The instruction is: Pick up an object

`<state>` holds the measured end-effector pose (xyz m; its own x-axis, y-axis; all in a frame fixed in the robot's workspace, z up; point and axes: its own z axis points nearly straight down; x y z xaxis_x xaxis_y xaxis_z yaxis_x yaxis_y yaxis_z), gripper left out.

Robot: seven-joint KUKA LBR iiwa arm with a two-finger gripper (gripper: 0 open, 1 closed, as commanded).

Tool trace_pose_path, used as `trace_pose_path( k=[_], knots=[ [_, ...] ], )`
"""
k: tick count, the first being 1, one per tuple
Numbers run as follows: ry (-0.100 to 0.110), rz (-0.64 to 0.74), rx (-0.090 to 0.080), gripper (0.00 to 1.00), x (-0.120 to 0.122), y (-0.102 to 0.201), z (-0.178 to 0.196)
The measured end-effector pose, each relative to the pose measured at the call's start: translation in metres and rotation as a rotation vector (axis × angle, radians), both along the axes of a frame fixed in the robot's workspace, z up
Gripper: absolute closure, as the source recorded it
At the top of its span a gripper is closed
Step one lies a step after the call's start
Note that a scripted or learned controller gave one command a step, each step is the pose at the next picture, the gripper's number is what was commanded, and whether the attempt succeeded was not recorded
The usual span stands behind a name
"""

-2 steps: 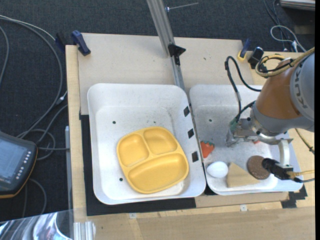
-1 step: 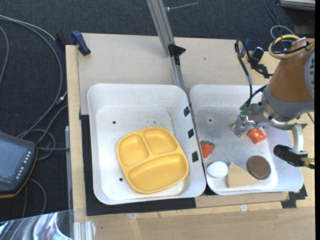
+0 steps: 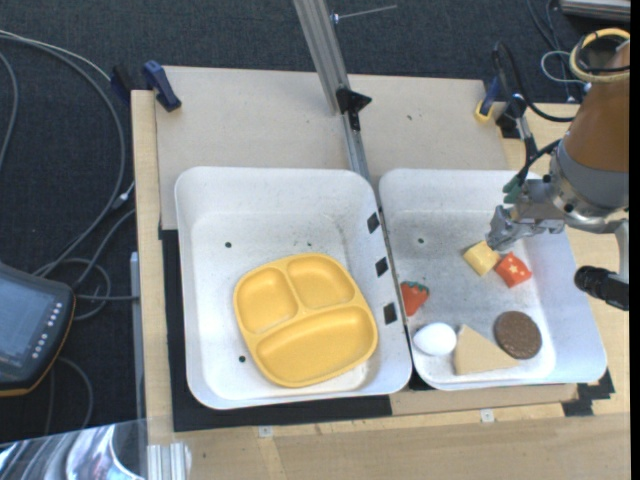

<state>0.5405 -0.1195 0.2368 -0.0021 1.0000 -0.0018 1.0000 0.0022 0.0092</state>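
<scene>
The right bin holds several small objects. A yellow block lies beside an orange-red block near the bin's middle. My gripper hangs just above and to the right of the yellow block, at its upper edge; I see nothing held in it. A red strawberry-like piece sits by the bin's left wall. Along the front lie a white ball, a tan wedge and a brown round disc.
The left bin holds a yellow divided plate. A metal pole slants down to the ridge between the bins. Blue clamps and cables sit at the bench's back corners. A black part juts over the right bin's right rim.
</scene>
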Motion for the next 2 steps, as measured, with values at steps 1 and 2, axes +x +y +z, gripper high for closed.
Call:
trace_pose_path(
  k=[1,2],
  knots=[
    [0.006,-0.001,0.001,1.00,0.001,0.000,0.002],
    [0.012,0.004,0.005,1.00,0.001,0.052,-0.006]
  ],
)
